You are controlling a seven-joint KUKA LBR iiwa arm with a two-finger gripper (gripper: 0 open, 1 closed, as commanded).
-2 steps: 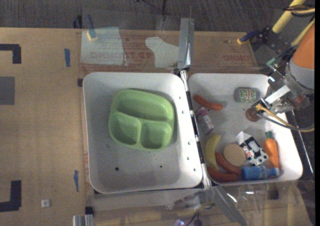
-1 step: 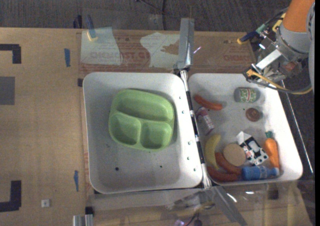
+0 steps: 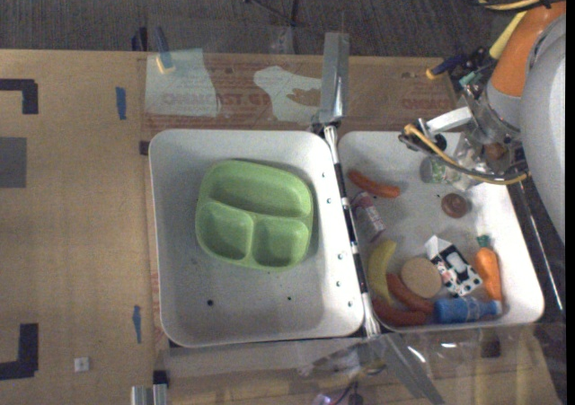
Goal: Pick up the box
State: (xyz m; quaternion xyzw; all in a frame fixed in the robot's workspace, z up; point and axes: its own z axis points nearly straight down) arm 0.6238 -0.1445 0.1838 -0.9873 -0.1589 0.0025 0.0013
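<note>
The box (image 3: 454,268) is a small white carton with black and red print. It lies tilted in the right bin (image 3: 526,300), near the front right, between a round tan disc (image 3: 420,277) and a carrot (image 3: 490,268). My gripper (image 3: 449,163) hangs over the back of the right bin, well behind the box and apart from it, with yellow cables around the wrist. Nothing from the bin shows in it.
A green divided plate (image 3: 256,215) sits in the left bin (image 3: 171,242). The right bin also holds a red sausage (image 3: 375,184), a small bottle (image 3: 367,215), a banana (image 3: 379,261), a brown disc (image 3: 455,205), another sausage (image 3: 397,312) and a blue bottle (image 3: 467,309).
</note>
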